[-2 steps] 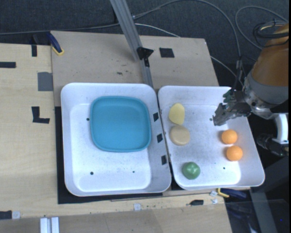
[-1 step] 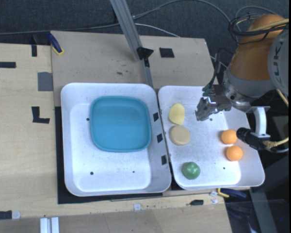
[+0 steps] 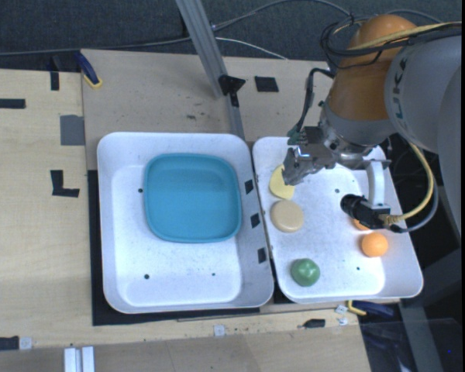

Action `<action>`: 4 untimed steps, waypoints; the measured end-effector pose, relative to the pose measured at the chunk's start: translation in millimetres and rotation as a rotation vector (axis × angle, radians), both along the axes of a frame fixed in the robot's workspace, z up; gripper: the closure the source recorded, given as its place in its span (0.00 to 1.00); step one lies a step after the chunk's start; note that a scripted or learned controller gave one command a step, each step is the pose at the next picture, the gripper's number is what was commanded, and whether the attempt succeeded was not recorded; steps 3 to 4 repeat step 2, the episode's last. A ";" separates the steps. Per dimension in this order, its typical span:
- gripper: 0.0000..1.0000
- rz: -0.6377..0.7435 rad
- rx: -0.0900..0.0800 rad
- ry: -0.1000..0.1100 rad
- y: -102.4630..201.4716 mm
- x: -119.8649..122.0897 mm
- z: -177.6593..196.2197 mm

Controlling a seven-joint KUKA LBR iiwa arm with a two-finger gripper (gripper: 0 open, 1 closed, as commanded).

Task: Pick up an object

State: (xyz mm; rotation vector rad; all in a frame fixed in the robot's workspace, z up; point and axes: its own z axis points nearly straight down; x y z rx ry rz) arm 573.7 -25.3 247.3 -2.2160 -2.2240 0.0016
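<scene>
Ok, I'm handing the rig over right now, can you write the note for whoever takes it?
Gripper: in the right bin, over the yellow piece by its left wall.
Also in that bin: beige disc, green ball, orange ball.
Blue plate lies in the left bin.
Done: no pick visible yet.
Left: grasp and lift one object.

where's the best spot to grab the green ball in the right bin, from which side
Likely straight from above, closing across the middle of the green ball. It looks round, with open floor around it, apart from the beige disc and orange ball. The front wall of the right bin is near, so a sideways approach looks cramped.
</scene>
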 end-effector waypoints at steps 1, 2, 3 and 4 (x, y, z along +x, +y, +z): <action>1.00 0.000 0.000 0.000 46.5 20.7 -14.7; 1.00 0.000 0.000 -0.001 92.4 48.6 -13.2; 1.00 0.000 0.000 -0.001 92.4 48.6 -13.2; 1.00 0.000 0.000 -0.001 92.4 48.6 -13.2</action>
